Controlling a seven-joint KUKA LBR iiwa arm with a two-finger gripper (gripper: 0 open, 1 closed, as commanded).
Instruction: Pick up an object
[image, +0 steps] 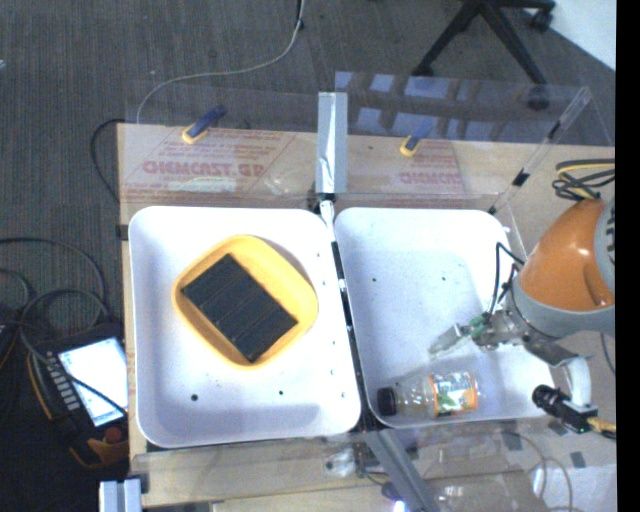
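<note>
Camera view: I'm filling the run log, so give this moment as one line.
gripper: over right bin, above bottle | bottle: lying at right bin's front wall, ungrasped | yellow dish: left bin

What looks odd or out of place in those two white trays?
The bottle lies on its side at the near edge of the right bin rather than standing. In the left bin, a dark slab sits askew in a yellow dish. Nothing looks spilled.

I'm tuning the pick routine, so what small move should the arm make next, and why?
Probably shift the gripper toward the bench's front edge and lower it over the bottle. The bottle lies on its side near the front wall of the right bin, and the gripper sits just behind it, holding nothing visible.
</note>
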